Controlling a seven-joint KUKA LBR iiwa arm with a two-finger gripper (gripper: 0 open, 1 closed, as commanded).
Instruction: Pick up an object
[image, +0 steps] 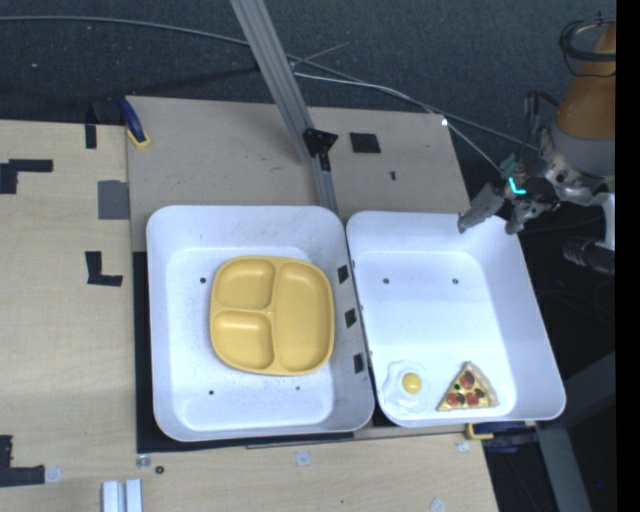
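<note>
Nearest the lens, a toy pizza slice (468, 388) lies in the near corner of the right bin (520, 270), with a toy fried egg (407, 383) just beside it toward the left bin (165, 300) — both loose and reachable from above, so either would do as the object to pick. Beyond the right bin's far corner, well apart from the pizza slice, the gripper (497, 214) hangs over the rim; its fingers look slightly parted and nothing sits between them. A yellow divided plate (272, 314) rests flat in the middle of the left bin — probably awkward to pinch.
</note>
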